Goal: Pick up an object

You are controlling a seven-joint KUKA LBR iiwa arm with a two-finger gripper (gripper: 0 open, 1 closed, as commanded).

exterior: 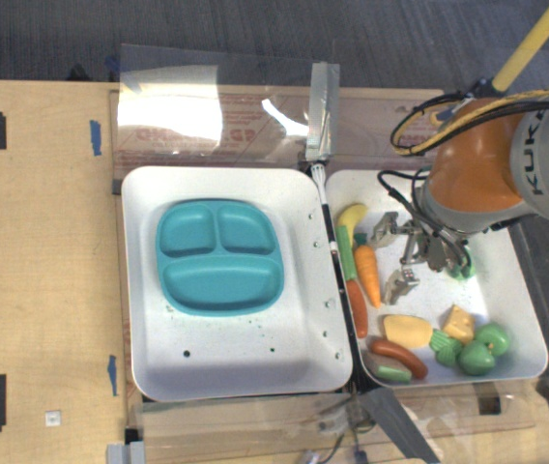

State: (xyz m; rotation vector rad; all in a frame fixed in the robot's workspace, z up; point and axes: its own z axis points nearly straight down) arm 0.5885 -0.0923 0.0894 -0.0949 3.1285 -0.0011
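Right shallow white plastic bin (531, 351) | metal two-finger gripper (405, 259) hovering over its centre, fingers spread, grasping nothing, likely lining up | orange plastic carrot (367, 274) lying just left, against bin's left wall.

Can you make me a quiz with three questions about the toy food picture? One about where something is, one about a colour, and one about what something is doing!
1. Where is the divided plate?
A. in the left bin
B. in the right bin
C. on the floor

2. What colour is the toy carrot?
A. purple
B. orange
C. white

3. How does the toy hot dog lie?
A. hanging from the gripper
B. standing on the plate
C. flat on the bottom of the right bin

Answers:
1 A, the teal plate sits in the middle of the left bin.
2 B, it is orange with a green top.
3 C, it rests near the bin's front edge, apart from the gripper.
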